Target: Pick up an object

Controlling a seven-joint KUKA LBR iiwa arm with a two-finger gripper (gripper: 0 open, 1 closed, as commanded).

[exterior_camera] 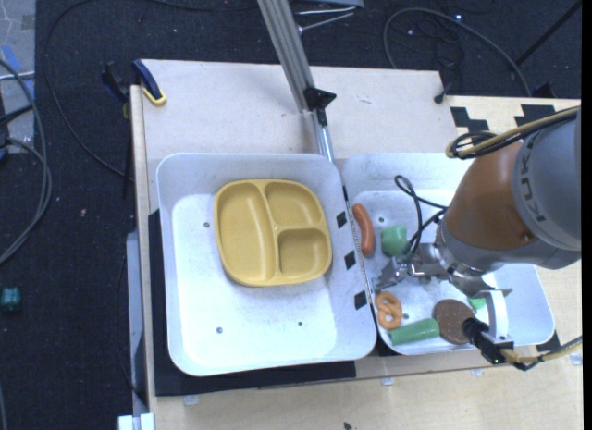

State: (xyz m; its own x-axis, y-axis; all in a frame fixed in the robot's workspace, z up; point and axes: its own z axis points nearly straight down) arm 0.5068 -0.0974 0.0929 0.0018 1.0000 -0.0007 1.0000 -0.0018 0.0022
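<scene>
Hovering near the right bin's (544, 319) left edge, the gripper (393, 276) (grip state unclear) must descend onto the pretzel (388, 308).

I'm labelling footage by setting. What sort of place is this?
Probably a robotics lab: a bench with two white bins, toy food like a pretzel, and loose cables across the dark floor.
</scene>
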